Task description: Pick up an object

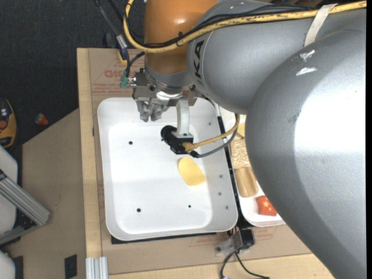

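A large grey robot arm [302, 97] fills the upper right of the overhead view, sweeping in over a wooden desk [87, 156]. An orange band [171, 22] caps the arm just above its wrist, with yellow and black cables looping around it.

Below the arm sits the left bin [116, 214], a shallow white tray with rounded corners and a few small dark holes in its floor. This bin is the landmark for everything else. To its right, mostly hidden under the arm, is the right bin [253, 214], where a brownish cylinder [244, 179] and a small red item [266, 206] peek out.

The end effector [165, 112] hangs over the far part of the left bin, pointing down. Grey metal parts and one pale finger show, with a black piece at the bottom, but the angle does not let me tell how wide it is parted; nothing is seen held in it.

The smallest item is a pale yellow object [191, 171], oval and smooth, lying flat on the floor of the left bin, toward its right side and just in front of the end effector.

It looks light and probably slightly soft or rubbery, with a rounded surface that may slip. Taking hold across its narrower width, near the middle, seems the safest choice
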Robot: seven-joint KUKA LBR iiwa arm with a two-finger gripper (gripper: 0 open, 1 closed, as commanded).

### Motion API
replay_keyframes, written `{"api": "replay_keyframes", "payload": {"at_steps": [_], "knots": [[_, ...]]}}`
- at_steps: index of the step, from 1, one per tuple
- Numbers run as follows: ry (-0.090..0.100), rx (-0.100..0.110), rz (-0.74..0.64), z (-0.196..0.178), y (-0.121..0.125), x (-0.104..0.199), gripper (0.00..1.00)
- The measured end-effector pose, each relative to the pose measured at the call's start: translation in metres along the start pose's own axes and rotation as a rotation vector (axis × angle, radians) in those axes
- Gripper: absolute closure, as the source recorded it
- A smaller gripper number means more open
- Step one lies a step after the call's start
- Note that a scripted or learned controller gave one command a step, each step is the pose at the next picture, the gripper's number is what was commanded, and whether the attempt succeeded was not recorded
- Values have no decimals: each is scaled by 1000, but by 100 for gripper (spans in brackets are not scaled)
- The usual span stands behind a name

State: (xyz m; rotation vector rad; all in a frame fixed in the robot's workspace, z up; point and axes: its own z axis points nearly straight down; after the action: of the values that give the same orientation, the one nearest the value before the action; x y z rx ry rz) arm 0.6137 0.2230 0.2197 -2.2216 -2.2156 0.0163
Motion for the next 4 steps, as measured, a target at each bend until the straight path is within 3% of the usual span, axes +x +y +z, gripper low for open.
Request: {"api": "replay_keyframes", "payload": {"at_steps": [1, 2, 3, 4], "knots": [[6, -16, 0, -70, -14, -32, 100], [11, -29, -6, -203, 31, 3, 100], [0, 4, -2, -55, 44, 1, 100], [11, -33, -5, -315, 49, 0, 100]]}}
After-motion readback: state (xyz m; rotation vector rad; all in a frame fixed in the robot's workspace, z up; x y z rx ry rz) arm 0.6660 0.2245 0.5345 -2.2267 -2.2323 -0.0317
